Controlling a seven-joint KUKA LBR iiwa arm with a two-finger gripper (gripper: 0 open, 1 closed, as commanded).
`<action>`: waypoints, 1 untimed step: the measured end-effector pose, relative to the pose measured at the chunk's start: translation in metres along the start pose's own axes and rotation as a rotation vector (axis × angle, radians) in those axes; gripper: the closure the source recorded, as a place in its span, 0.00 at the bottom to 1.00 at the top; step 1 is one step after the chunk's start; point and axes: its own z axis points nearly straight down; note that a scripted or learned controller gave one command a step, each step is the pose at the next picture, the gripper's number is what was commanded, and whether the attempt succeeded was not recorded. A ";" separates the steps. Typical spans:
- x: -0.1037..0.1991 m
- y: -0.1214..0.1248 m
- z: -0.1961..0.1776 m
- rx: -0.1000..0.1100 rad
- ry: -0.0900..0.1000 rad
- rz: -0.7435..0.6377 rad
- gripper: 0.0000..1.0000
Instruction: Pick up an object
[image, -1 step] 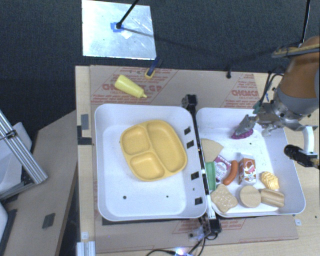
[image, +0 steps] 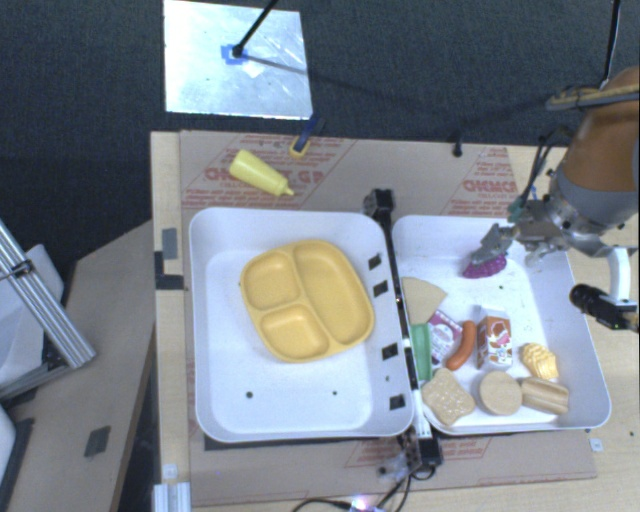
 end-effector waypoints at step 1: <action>0.004 -0.005 0.061 0.005 0.001 0.002 0.00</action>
